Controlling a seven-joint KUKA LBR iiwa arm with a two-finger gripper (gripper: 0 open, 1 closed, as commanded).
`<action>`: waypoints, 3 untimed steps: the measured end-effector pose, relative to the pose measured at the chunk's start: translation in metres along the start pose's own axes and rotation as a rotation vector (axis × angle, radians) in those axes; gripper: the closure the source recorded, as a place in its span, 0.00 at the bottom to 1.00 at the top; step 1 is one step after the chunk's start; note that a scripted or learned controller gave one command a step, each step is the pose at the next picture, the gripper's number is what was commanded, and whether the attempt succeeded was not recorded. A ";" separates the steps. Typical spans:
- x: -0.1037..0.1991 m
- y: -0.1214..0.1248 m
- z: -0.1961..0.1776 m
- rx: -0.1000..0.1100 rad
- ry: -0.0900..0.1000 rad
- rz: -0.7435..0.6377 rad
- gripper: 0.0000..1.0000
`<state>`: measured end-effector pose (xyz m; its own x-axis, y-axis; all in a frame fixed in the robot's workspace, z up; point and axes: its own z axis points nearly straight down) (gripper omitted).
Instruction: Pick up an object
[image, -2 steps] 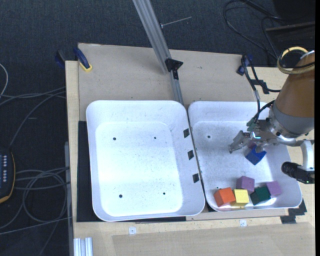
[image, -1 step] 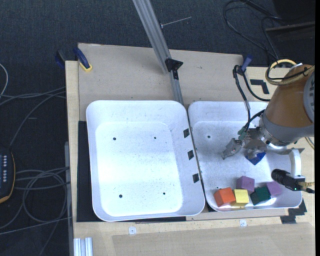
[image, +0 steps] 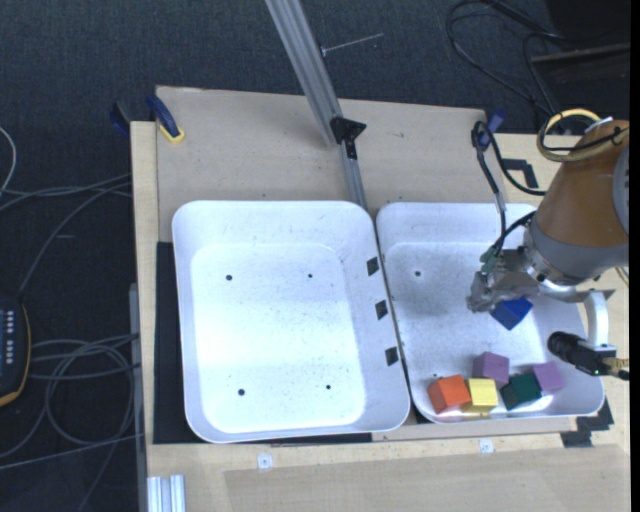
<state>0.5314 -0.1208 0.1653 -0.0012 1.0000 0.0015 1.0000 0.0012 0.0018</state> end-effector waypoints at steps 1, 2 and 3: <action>-0.003 0.002 -0.064 -0.007 -0.003 0.000 1.00; 0.000 0.003 -0.108 -0.005 -0.003 -0.001 1.00; 0.000 0.004 -0.129 -0.002 -0.002 -0.001 1.00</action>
